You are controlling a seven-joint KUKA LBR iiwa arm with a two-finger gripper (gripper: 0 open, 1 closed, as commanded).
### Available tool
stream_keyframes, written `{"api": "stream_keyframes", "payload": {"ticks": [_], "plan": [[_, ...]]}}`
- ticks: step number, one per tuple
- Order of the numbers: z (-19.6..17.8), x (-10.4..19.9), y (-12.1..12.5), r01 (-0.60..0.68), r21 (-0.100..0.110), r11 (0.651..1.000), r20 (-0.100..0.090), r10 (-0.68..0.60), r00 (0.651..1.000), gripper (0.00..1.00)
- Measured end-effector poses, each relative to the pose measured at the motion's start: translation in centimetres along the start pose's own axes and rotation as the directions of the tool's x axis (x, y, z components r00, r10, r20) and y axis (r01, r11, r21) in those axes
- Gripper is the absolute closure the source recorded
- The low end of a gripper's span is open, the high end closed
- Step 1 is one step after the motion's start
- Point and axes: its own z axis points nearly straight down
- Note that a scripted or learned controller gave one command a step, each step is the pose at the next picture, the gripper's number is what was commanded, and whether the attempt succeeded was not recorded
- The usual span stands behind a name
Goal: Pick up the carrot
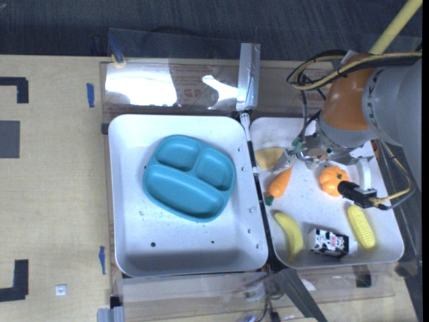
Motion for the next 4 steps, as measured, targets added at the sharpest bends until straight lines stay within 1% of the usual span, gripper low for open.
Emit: {"api": "stream_keyframes", "payload": {"ticks": [1, 2, 3, 4], "plan": [[0.0, 0.5, -0.7, -0.059, 0.001, 0.998, -0.002, 0.059, 0.998, 0.0], [0.0, 0.3, -0.8, 0.127, 0.002, 0.992, -0.002, -0.127, 0.992, 0.0], [-0.1, 0.5, -2.9, 0.26, 0.0, 0.966, -0.002, -0.26, 0.966, 0.0], [-10.2, 2.3, -4.5, 0.233, -0.005, 0.972, 0.001, -0.233, 0.972, 0.0]]}}
